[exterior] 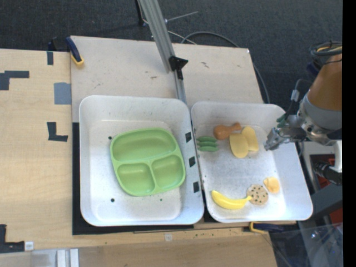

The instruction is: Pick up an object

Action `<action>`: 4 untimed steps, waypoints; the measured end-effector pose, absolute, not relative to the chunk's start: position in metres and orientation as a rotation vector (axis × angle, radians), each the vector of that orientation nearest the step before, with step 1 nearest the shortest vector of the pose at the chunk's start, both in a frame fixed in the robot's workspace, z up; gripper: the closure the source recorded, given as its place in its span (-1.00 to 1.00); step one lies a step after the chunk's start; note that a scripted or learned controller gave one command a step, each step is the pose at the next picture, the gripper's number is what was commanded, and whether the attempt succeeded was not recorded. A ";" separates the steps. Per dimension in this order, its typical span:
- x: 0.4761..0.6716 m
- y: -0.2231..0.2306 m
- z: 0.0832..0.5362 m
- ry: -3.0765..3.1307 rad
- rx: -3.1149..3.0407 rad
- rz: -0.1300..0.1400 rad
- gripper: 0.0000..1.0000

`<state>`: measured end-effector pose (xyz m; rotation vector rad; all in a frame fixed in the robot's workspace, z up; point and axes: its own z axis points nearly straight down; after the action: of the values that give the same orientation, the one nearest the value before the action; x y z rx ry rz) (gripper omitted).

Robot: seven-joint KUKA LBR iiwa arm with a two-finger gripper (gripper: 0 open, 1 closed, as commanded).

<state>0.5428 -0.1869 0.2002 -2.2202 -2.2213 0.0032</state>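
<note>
Camera view: hand hovers at right bin's right edge, grip state unclear. Yellow block nearby looks light, stiff; pinch its sides.

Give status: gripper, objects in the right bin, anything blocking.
Gripper over right bin, nothing seen between its fingers. Nearest item: yellow piece, just left of it. Banana, cookie lie nearer the front edge. Nothing blocking.

The right bin is bare at its middle and right edge; toys crowd its far-left corner and near edge; the green plate fills the left bin's middle.
</note>
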 end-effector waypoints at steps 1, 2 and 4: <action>0.556 -0.140 0.212 -2.228 -2.214 -0.002 1.00; 0.561 -0.089 0.218 -2.228 -2.212 -0.002 1.00; 0.600 0.024 0.220 -2.230 -2.212 -0.003 1.00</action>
<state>0.5999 0.0242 0.2196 -2.2116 -2.2299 -0.0030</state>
